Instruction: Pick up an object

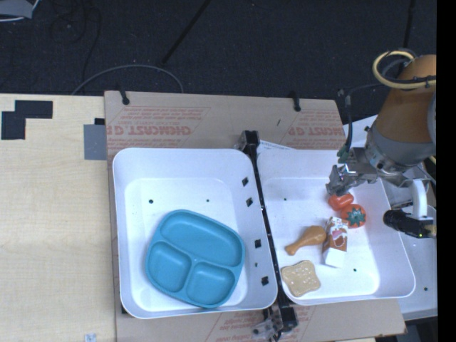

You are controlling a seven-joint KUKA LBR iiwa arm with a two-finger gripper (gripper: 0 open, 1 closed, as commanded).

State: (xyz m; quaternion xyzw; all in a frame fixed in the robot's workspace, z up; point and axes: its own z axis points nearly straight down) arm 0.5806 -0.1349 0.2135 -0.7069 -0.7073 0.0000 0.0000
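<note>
The end effector point(340, 184) hangs just above the toy tomato point(348, 209); its opening I cannot tell. The round tomato could roll aside if nudged.

Red print showing on cardboard sheet point(214, 120) under bins, upside down from this view: one line toward back left looking like "CHEMCAST, G.P.", partly blurred, reading uncertain; second red mark repeating toward back right, too faint to read; more red lettering peeking out at front edge, cut off, unreadable. Small carton point(336, 242) in right bin carrying printed label, too small to read
</note>
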